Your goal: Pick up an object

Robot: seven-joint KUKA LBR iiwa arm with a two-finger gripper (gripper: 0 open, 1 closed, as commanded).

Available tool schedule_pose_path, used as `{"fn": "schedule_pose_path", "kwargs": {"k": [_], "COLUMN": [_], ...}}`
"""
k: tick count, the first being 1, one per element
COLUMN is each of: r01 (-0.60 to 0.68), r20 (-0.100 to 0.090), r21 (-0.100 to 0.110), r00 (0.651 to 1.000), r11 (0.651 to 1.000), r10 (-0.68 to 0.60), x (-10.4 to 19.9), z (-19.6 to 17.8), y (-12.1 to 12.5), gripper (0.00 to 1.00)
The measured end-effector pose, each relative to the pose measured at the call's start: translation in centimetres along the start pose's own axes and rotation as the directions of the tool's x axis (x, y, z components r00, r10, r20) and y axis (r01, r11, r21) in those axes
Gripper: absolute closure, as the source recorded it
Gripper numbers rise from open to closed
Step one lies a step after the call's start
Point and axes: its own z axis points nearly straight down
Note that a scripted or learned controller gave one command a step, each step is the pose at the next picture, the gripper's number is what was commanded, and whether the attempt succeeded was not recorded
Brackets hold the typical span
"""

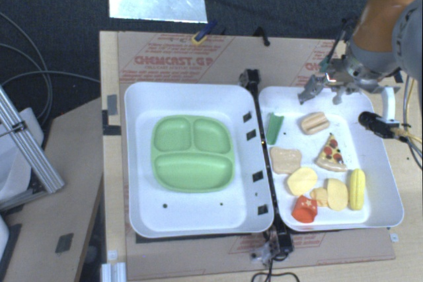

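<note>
While our gripper (322, 91) hovers spread and empty over the right bin's (379, 205) far edge, we should descend squarely onto the hot dog (313, 122) just beneath, near that edge.

The arm (orange-banded) holds its gripper (322, 94) low, fingers spread.

Green divided plate (192, 153) in left bin (142, 208), cardboard sheet (175, 59) beneath

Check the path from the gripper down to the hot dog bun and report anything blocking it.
Nothing visible blocks it. The gripper hovers over the right bin's far edge, and the hot dog bun lies just nearer the camera, uncovered, apart from the pizza slice.
</note>
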Motion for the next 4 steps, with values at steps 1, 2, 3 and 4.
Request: {"fn": "schedule_pose_path", "kwargs": {"k": [1, 2, 3, 4], "r01": [-0.008, 0.006, 0.001, 0.004], "r20": [0.002, -0.001, 0.0, -0.004], "r21": [0.005, -0.009, -0.004, 0.007], "r00": [1.0, 1.0, 1.0, 1.0], "r11": [1.0, 1.0, 1.0, 1.0], "r10": [0.008, -0.006, -0.001, -0.004], "x": [-4.9, 0.9, 0.6, 5.9], "z": [11.4, -0.6, -1.0, 1.1], "y": [-8.4, -9.0, -9.0, -14.8], "gripper": [0.0, 0.0, 1.0, 1.0]}}
